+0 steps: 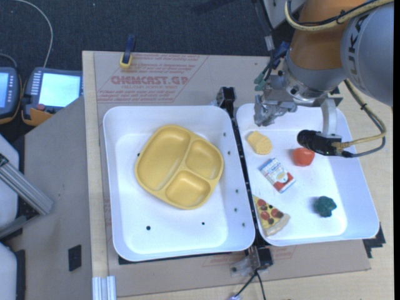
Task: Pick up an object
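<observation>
My gripper (265, 114) hangs over the far left corner of the right bin (356, 192), its fingers pointing down with nothing seen between them. Just below it in the view lies a round yellow cracker (259, 143). Further along the bin floor are a small red-and-white carton (277, 174), a red tomato-like piece (304, 157), a green broccoli piece (324, 206) and a pizza slice (270, 215) at the near left corner.
The left bin (119, 186) holds a yellow divided plate (180, 166). A black divider clamp (226, 96) sits between the bins at the far side. A black cable fitting (320, 142) from the arm hangs over the right bin beside the tomato.
</observation>
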{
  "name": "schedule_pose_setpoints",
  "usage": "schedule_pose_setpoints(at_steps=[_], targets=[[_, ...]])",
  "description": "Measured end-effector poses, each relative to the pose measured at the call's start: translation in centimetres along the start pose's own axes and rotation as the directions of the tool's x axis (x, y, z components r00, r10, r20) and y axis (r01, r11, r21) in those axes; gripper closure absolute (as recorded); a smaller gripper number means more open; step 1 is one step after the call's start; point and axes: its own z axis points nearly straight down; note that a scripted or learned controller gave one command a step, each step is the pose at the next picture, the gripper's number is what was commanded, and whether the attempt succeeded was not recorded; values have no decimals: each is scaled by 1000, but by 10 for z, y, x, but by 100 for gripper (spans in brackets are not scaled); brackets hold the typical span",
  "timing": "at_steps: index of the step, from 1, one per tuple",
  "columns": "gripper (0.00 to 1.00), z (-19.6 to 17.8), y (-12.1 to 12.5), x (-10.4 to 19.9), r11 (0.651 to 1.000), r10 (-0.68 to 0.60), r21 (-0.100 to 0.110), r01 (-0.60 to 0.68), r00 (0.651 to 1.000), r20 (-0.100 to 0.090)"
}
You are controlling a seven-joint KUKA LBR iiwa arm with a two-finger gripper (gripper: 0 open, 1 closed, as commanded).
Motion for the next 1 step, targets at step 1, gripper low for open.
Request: schedule_pose_setpoints(at_steps=[1], targets=[[100, 5, -7, 46, 1000, -1, 0, 1, 1000, 0]])
